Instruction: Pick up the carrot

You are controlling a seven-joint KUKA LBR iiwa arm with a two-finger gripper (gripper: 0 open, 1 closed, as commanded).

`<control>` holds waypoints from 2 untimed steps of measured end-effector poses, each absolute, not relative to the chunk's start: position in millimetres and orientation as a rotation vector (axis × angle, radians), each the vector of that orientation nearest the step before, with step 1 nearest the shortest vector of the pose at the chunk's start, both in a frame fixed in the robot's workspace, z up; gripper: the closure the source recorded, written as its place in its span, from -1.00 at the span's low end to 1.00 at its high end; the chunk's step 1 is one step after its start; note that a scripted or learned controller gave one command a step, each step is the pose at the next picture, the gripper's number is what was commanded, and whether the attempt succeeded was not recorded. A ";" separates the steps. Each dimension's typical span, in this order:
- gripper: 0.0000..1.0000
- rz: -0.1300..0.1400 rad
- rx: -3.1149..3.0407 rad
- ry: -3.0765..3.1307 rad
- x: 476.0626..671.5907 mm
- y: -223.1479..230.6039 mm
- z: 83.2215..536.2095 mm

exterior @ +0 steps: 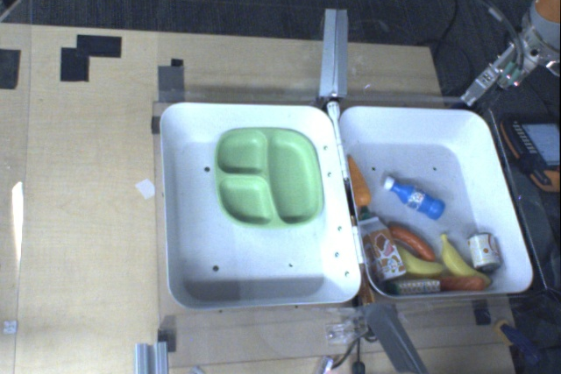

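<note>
The carrot (358,186) is a slim orange piece lying along the left wall of the right bin (456,136), pointing toward the far side. My gripper (487,82) hangs beyond the bin's far right corner, outside its rim and well away from the carrot. Nothing shows in its grasp.
The right bin also holds a blue bottle (415,198), a red-orange pepper-like piece (412,241), a banana (452,257), a small can (483,250) and a snack carton (383,252), crowded at the near side. A green divided plate (267,175) lies in the left bin (188,215).
</note>
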State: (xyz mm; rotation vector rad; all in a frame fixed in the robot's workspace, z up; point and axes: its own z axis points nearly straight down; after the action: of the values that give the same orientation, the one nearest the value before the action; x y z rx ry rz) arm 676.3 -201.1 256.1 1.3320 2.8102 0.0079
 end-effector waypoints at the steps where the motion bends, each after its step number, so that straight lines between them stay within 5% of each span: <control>1: 1.00 0.001 0.844 3.015 653.0 -204.8 226.5; 2: 1.00 0.004 0.839 3.004 655.8 -203.6 240.7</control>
State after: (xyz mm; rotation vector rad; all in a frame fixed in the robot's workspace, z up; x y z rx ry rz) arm 655.8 -203.6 240.7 0.8394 3.0044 0.0037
